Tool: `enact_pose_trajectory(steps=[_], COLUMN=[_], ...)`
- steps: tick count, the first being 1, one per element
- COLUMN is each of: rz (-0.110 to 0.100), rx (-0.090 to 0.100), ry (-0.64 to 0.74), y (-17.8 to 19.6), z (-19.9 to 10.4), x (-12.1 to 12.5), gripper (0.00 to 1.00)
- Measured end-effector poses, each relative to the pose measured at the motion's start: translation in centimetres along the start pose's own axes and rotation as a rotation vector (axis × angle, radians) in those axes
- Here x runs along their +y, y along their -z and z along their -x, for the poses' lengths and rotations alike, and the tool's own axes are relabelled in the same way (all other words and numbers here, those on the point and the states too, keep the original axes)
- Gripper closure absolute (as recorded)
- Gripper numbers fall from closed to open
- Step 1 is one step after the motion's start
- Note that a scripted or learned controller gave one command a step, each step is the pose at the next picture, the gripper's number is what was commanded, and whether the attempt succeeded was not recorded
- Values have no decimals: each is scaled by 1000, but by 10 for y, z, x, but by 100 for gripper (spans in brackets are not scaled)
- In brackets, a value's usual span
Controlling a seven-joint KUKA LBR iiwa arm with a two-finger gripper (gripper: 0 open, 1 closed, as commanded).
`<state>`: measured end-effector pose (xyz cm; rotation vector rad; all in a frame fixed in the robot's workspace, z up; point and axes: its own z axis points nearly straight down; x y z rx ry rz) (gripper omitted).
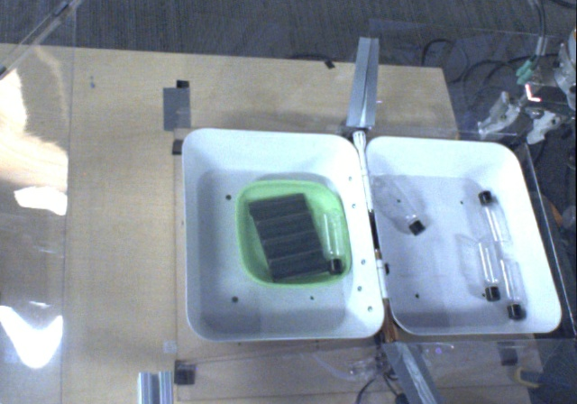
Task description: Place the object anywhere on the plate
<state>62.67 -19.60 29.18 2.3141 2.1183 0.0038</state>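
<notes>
A light green square plate point(249, 213) lies in the left bin point(207, 240). On the plate rests a dark grey ridged block point(288, 236), set slightly askew and covering most of its middle. A clear tube with a black cap point(334, 247) lies along the plate's right side, cap toward the front. In the right bin point(451, 303), a clear tube with a black cap point(406, 211) lies near the left wall.
Several more clear tubes with black caps point(496, 253) lie along the right bin's right side. A grey metal post point(363, 82) stands behind the seam between the bins. Cables and pale hardware point(532, 100) sit at the far right beyond the bins.
</notes>
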Motion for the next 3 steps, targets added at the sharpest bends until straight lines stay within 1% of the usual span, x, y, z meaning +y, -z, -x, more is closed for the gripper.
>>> enact_pose_trajectory(steps=[1,2,3], rz=[10,-1,1], rx=[-2,0,1], ry=[-16,-103,-149], y=[140,8,16], z=[0,-2,3], x=[1,43,17], gripper=[0,0,0])
